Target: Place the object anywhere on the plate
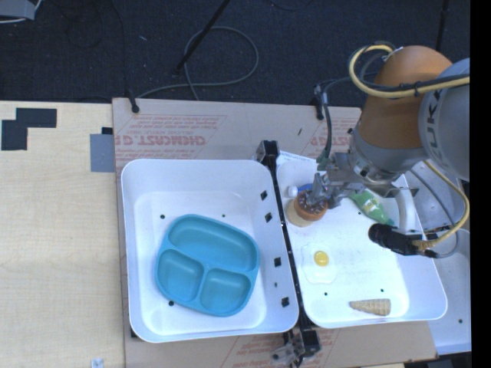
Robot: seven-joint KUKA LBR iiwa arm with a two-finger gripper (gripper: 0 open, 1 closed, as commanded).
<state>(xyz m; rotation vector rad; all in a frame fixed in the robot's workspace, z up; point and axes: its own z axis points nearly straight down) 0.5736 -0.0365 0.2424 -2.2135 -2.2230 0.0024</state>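
Camera view: the blue three-part plate (207, 241) lies flat in the left bin (146, 205), in the lower middle of the frame, with nothing on it. The arm (399, 106) comes in from the upper right and bends down over the right bin (422, 301). The gripper (313, 196) hangs at that bin's upper left corner, right over a brown round thing (304, 214) and seemingly touching its top. How far the gripper is open cannot be told, nor whether it has hold of the brown thing. A green thing (373, 205) lies just right of the gripper. A fried egg (320, 261) sits below the brown thing, near the bin's middle. A cone (371, 307) lies by the lower edge, well apart from the rest.
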